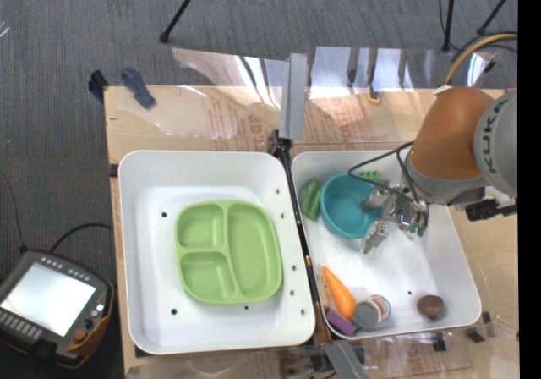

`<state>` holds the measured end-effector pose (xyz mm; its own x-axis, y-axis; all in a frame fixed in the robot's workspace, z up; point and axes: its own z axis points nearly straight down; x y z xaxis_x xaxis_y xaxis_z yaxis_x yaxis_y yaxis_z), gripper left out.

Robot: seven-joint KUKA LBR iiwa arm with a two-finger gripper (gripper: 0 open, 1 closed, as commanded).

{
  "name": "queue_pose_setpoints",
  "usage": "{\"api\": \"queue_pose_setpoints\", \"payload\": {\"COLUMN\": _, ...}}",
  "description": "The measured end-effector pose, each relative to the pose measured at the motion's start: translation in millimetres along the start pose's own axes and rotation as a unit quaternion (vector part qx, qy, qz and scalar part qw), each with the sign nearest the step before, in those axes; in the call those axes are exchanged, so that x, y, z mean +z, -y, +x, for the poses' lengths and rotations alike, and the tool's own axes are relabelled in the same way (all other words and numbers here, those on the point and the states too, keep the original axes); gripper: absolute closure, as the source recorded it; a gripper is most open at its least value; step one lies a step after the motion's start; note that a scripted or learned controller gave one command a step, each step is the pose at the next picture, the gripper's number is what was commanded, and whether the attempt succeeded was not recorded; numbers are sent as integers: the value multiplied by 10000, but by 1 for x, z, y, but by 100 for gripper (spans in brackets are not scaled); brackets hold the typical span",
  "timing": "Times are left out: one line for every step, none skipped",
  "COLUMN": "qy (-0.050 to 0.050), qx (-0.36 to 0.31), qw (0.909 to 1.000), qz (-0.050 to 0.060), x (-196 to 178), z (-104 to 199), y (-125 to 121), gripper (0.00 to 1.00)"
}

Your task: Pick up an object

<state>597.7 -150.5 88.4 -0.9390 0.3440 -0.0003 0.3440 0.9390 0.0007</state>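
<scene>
Your gripper [390, 221] hangs over the right bin [439, 263], just right of the teal bowl [348, 206] that sits near the bin's upper left, and nothing shows between its fingers [373, 238]; they look parted, one metal tip slanting down-left below the bowl's rim, though the cluster of metal parts makes the exact gap hard to read. On the grey arm [507, 149] you can read the letters "KU" in black at the frame's right, beside the orange band [452, 132]; the rest of the word is cut off. Look along the right bin's front wall for loose objects: an orange carrot [339, 288] lies at a slant, a purple piece [341, 321] sits just below its tip, a small grey and white can [373, 311] with a red-orange label too small to read lies beside that, and a round brown object [430, 306] rests well apart toward the front right. A green item [311, 198] leans against the bowl's left side, and another green bit [368, 174] peeks out behind the bowl. The left bin [152, 191] holds a light green divided plate [228, 251] with three compartments. The counter [220, 119] behind the bins carries faded red printing on its cardboard surface, too washed out to read. A handheld pendant [52, 303] with a pale screen lies on the floor at lower left.
</scene>
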Motion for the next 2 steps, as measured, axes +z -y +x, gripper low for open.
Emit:
{"api": "queue_pose_setpoints", "payload": {"qy": -9, "qx": -189, "qw": 9998, "qz": -10, "x": 1, "z": 10, "y": -55, "gripper": 0}}
{"api": "queue_pose_setpoints", "payload": {"qy": -9, "qx": 581, "qw": 9983, "qz": 4, "x": 1, "z": 7, "y": 33, "gripper": 0}}
